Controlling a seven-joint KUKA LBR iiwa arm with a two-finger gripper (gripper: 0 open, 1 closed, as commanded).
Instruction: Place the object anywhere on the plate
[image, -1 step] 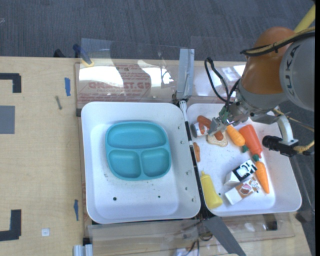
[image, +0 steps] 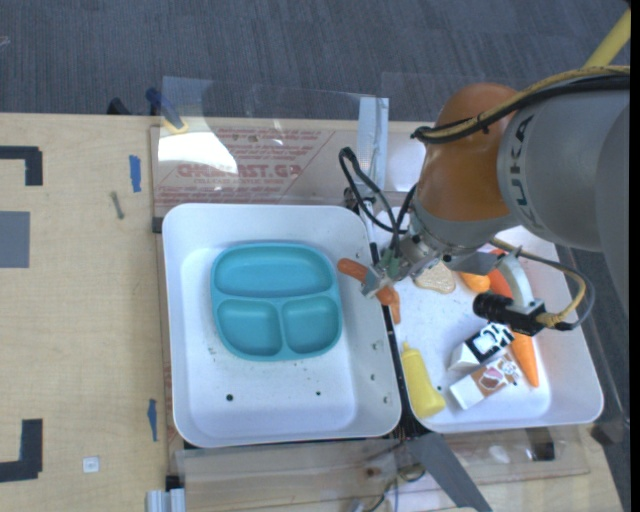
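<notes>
**Gripper carries orange carrot-like toy at the edge of the left bin**

Seen from above, 2 shallow white bins sit side by side on a wooden bench. The left bin (image: 190, 400) holds 1 teal plate (image: 275, 300) with 3 compartments: 1 wide section at the top and 2 smaller ones below.

The grey arm with its orange band reaches in from the right. Its gripper (image: 383, 278) hangs over the divide between the 2 bins, fingers closed narrowly around 1 slim orange toy carrot (image: 353, 269). The carrot's long axis slants from upper left to lower right; its upper end points toward the plate, just beside the plate's right rim and apart from it.

The right bin (image: 575, 400) holds 1 yellow bottle (image: 421, 381) lying along its left wall, 1 tan cracker-like piece (image: 436, 279), 1 small white carton (image: 484, 375), 1 black-and-white block (image: 490, 340), and 2 more orange carrot-shaped pieces (image: 527, 358).
</notes>
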